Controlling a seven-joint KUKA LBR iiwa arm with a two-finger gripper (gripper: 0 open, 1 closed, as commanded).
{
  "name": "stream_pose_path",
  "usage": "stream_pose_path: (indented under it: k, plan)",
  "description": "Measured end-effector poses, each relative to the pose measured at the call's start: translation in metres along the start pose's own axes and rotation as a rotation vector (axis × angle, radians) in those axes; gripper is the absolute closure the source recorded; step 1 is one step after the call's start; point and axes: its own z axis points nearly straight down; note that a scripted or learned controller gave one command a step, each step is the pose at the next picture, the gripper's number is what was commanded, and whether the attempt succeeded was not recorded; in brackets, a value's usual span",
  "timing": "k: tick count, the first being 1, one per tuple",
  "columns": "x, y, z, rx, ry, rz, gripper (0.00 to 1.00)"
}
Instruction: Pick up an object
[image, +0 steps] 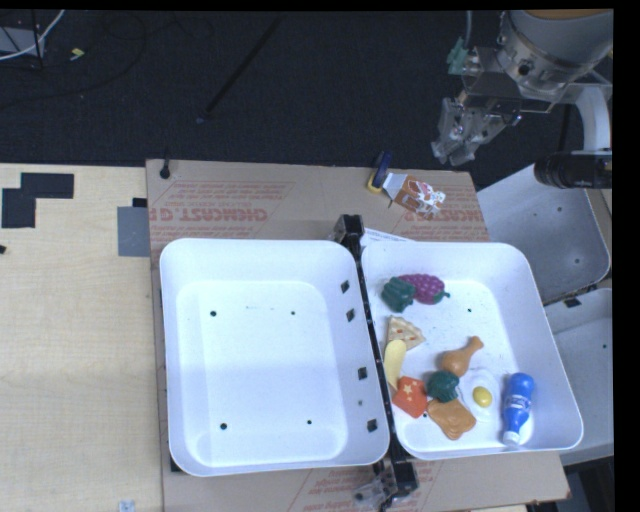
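- Claw (462, 140) hangs high at 1 o'clock, well apart from both bins, over dark floor past the surface (260, 200); nothing between its tips, but can't tell if spread or pressed together.
- Pickable things all in right bin (555, 400), 4 o'clock of frame: purple grapes (428, 288) touching a green lump (398, 293), pizza wedge (404, 331), banana (395, 362), drumstick (461, 355), fried egg (481, 396), blue-white bottle (517, 408).
- Risk: items packed close, esp. low cluster near egg; claw prob. lands on 2 at once or shoves one aside.
- Risk: bottle lies against bin wall, little room for one tip.
- Toys look hard, glossy plastic, rounded; prob. slip out of a pinch.
- Left bin (185, 300) smooth white, shallow.
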Motion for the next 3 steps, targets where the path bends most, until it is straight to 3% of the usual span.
stream_pose_path:
  k: [1, 3]
  plan:
    - [0.043, 0.004, -0.074, 0.006, 0.000, 0.001, 1.00]
    - [0.157, 0.004, -0.068, 0.015, 0.000, -0.001, 1.00]
